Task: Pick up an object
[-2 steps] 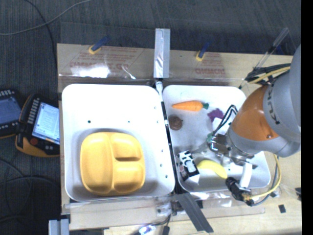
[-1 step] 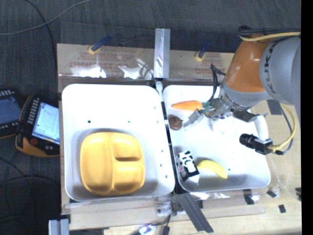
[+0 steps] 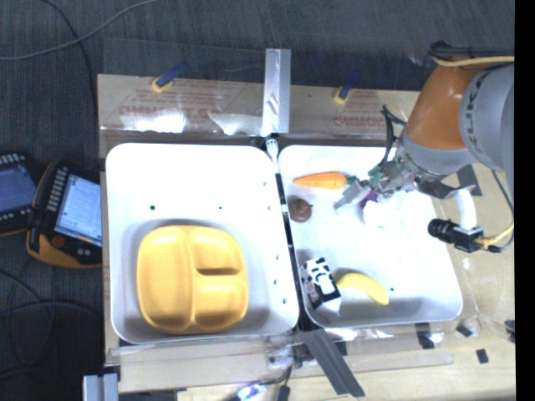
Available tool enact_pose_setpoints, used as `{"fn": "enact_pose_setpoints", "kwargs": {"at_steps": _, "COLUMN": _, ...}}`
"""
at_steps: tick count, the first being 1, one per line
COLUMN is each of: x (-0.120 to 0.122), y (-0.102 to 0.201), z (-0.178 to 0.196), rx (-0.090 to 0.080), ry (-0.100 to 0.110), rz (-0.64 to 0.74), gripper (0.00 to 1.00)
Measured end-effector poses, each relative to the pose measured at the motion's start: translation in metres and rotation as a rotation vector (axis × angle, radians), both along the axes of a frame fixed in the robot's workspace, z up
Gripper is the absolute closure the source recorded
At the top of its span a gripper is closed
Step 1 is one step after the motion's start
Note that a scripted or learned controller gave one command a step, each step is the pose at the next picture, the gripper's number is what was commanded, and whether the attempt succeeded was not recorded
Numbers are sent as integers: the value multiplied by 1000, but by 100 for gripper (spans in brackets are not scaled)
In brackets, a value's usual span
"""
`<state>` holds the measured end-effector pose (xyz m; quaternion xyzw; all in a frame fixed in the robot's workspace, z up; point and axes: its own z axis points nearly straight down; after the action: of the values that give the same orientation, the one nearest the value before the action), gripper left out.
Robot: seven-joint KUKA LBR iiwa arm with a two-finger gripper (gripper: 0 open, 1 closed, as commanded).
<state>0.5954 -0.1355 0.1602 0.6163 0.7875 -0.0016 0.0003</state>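
One gripper [image 3: 361, 192] is being positioned at three o'clock of the carrot [image 3: 321, 179]; finger state cannot be told. Centring over it is being advised.

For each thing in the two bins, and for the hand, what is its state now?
Yellow compartment tray: lies flat in the left bin, open side up.
Carrot: lies on its side at the back of the right bin.
Banana: lies near the front wall.
Brown round thing: rests by the divider.
Black-and-white item: beside the banana.
Hand: low over the right bin, right of the carrot, holds nothing visible.
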Motion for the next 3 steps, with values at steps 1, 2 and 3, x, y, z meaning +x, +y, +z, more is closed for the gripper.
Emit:
{"fn": "enact_pose_setpoints", "kwargs": {"at_steps": 1, "x": 73, "y": -4, "z": -41, "rx": 0, "ry": 0, "rz": -41, "gripper": 0}}
{"fn": "enact_pose_setpoints", "kwargs": {"at_steps": 2, "x": 73, "y": -60, "z": -42, "rx": 0, "ry": -3, "rz": -93, "gripper": 0}}
{"fn": "enact_pose_setpoints", "kwargs": {"at_steps": 3, "x": 68, "y": -47, "z": -73, "rx": -4, "ry": 11, "rz": -119, "gripper": 0}}
